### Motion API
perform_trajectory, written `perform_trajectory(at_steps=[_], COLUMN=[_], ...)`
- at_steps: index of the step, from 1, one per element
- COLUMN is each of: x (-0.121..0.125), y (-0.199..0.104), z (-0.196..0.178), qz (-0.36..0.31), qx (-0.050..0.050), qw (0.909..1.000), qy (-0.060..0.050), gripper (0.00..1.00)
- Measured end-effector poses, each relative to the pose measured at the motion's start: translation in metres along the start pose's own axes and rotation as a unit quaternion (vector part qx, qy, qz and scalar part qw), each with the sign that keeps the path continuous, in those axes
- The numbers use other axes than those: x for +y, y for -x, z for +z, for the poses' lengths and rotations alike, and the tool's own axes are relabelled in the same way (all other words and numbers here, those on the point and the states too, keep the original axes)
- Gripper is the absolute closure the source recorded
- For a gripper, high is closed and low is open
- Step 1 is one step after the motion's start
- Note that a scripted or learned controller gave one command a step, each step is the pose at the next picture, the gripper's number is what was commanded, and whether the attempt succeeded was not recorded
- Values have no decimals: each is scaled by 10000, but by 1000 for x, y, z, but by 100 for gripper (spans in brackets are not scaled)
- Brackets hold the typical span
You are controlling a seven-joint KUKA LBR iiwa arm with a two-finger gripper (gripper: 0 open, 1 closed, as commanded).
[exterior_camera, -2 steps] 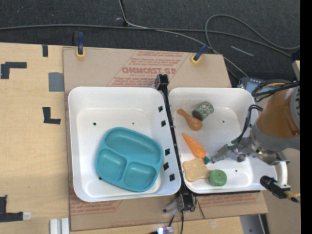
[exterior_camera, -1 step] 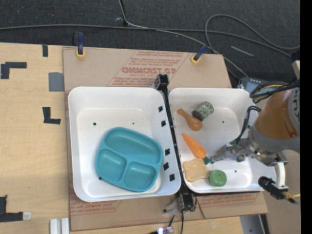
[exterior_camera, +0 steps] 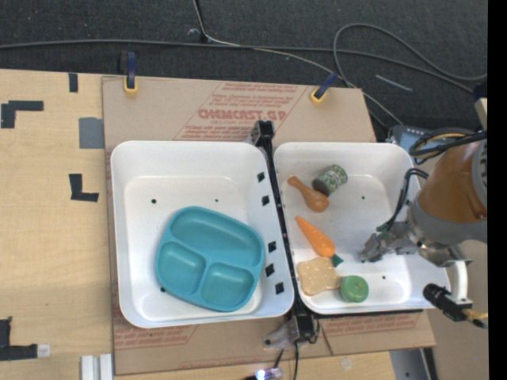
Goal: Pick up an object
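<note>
Arm: the grey arm with the orange band (exterior_camera: 450, 182) is reaching into the right-hand shallow white bin (exterior_camera: 372, 155) from the right side, its wrist hanging low over the bin floor.
Gripper: the dark two-finger gripper (exterior_camera: 377, 249) is hovering just above bare white floor near the bin's right wall; whether it is open or closed I cannot tell from this slant, and nothing is showing between its tips.
Nearest candidates: the small round green plastic piece (exterior_camera: 354, 289) is lying near the front wall, touching or just beside the flat tan toast-shaped toy slice (exterior_camera: 318, 275); the orange toy carrot (exterior_camera: 317, 238) is lying tilted just above the slice.
Further candidates: the brown wooden spoon-shaped piece (exterior_camera: 308, 195) and the small dark cylinder with a green patterned end (exterior_camera: 329, 179) are sitting close together toward the back.
Left bin: the teal three-compartment plastic tray (exterior_camera: 208, 257) is resting in the left white bin (exterior_camera: 135, 165), well apart from the gripper.
Handling judgement: the carrot is looking light, stiff and smooth, likely slippery; gripping across its thicker middle seems safest. The slice is looking too flat to pinch easily.
Risk: the crowded front pieces may be nudged aside.
</note>
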State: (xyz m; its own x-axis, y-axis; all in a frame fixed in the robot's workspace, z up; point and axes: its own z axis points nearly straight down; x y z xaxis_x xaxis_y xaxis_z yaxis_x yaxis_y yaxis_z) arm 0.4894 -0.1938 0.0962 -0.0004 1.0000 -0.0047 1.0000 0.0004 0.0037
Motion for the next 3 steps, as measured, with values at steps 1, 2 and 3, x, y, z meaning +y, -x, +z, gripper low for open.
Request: perform_trajectory(at_steps=[1,2,3], x=[5,-3,1], y=[6,1,5], z=[-45,-96,-158], qz=[-2,-5,-6], qx=[17,17,11], qw=[10000,10000,10000], qy=[-6,-3,5], gripper=[100,100,100])
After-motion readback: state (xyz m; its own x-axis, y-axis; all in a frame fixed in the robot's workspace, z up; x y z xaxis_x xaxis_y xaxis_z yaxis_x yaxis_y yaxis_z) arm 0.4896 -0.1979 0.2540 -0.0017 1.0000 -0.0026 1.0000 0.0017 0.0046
